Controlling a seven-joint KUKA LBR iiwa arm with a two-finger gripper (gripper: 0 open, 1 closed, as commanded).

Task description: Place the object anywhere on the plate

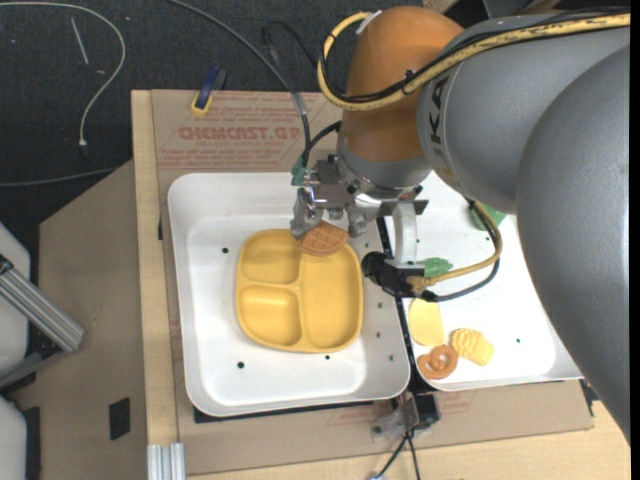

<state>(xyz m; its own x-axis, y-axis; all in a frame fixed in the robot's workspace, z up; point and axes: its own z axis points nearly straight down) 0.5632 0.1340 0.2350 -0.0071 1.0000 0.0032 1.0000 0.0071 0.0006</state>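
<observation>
Looming closest, the grey arm (540, 148) reaches over the left bin (200, 368). Its gripper (322, 218) pinches a small brown waffle (323, 239) just above the yellow plate's (298, 303) far rim. Carrying seems done; next, I judge, comes release. Round, grid-patterned, the waffle looks light and flat.

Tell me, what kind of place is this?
Probably a robotics lab bench, not a kitchen: a big grey arm works over two white bins, with toy food above a yellow plate and loose cables lying around.
</observation>
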